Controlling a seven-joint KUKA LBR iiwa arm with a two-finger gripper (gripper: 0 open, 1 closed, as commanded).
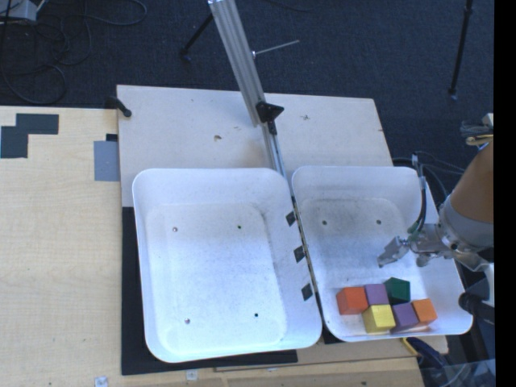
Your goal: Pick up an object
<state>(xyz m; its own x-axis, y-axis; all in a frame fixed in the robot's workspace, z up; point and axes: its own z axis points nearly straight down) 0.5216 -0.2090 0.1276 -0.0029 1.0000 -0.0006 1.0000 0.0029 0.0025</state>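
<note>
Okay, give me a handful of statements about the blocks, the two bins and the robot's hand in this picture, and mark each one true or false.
1. All the blocks lie in the right bin. True.
2. The blocks are spread across the bin's far corners. False: they sit bunched together near its front edge.
3. The green block is at the back of the cluster, nearest the hand. True.
4. The hand is lifting the orange block. False: the hand is above the cluster and nothing shows between its fingers.
5. The yellow block sits at the front of the cluster, beside a purple block. True.
6. The arm reaches over the left bin. False: it comes in over the right bin.
</note>
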